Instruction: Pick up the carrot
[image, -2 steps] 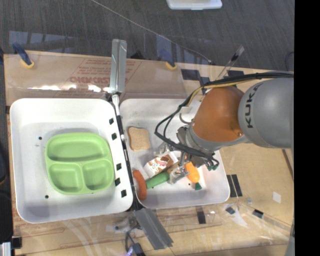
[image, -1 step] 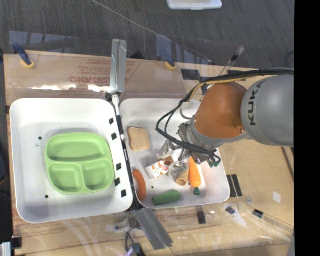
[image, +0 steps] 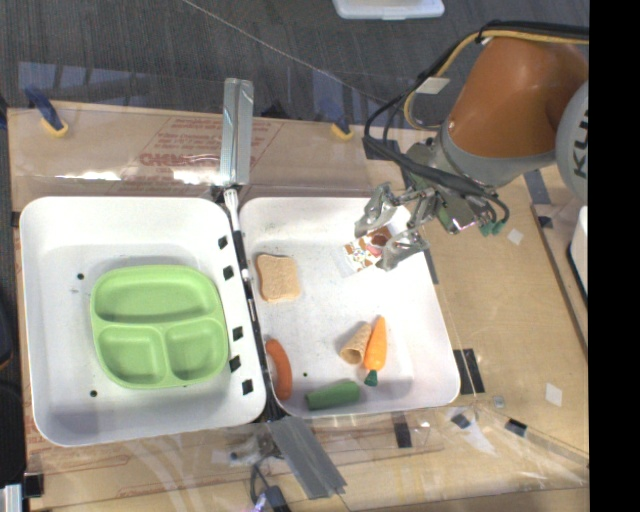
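The orange carrot (image: 375, 346) with a green stem end lies in the right bin (image: 420, 320), near its front right, touching a tan cone-shaped piece (image: 354, 342) on its left. My gripper (image: 392, 230) hangs over the bin's far right part, well behind the carrot, with its fingers spread open. Nothing sits between the fingers. Below it a small red and white item (image: 366, 251) lies on the bin floor.
The right bin also holds a slice of bread (image: 278, 278), a red-orange sausage (image: 280, 369) at the left wall and a green cucumber (image: 332, 395) at the front. A green divided plate (image: 158, 324) lies in the left bin (image: 50, 260).
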